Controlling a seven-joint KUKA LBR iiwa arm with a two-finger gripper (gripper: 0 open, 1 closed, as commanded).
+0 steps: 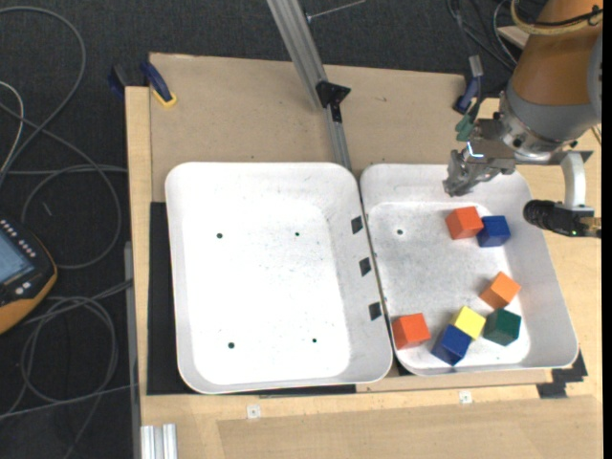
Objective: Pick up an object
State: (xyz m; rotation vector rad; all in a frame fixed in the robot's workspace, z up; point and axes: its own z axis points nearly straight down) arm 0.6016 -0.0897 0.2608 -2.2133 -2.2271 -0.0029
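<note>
- Surface (249, 94): pale wood, carrying 2 shallow white bins side by side.
- Left bin (191, 352): white floor with a few dark dots.
- Right bin (555, 314): holds 7 blocks.
- Far end of right bin: orange block (464, 223) touching a blue block (493, 230) on its right.
- Near end: an orange-red block (412, 329) by the left wall; a second blue block (449, 344) just beside it, with a yellow block (469, 321) against that one.
- Green block (502, 327) sits right of the yellow block, a tilted orange block (499, 290) just above it.
- Arm (555, 55) reaches in from the right, grey wrist under an orange shell.
- Jaws (463, 182) hang over the far edge of the right bin, just above the far orange block; too dark and small to tell how far open; nothing seen between them.
- A metal pole (301, 41) slants across the surface.
</note>
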